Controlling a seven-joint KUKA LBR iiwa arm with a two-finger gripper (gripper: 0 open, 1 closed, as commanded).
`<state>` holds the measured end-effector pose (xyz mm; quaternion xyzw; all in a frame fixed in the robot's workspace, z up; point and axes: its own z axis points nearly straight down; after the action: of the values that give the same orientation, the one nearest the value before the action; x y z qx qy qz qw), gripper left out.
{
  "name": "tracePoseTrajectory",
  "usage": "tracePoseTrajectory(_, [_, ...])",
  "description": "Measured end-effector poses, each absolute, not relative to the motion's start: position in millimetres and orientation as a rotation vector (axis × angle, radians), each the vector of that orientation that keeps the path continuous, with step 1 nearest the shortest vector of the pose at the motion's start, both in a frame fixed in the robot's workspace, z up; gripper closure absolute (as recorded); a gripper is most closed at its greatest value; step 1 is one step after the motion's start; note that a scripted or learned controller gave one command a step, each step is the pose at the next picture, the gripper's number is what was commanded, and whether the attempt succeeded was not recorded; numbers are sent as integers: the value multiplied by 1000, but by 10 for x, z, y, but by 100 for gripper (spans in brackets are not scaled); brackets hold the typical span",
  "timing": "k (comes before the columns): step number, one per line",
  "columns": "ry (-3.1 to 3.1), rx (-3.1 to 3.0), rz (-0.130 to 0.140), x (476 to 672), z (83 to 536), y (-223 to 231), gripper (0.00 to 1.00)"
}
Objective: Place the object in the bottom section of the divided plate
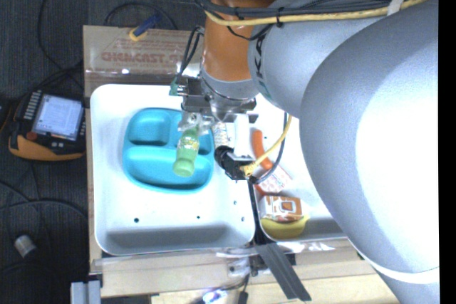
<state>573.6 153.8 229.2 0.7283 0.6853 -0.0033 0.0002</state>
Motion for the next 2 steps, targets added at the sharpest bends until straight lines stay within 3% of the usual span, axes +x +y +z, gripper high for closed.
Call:
tracePoseTrajectory(1, [2152,2287,-10,5737,2294,1538,0])
tracePoseTrajectory(2, [2153,2285,-19,5734,2371,1535,100])
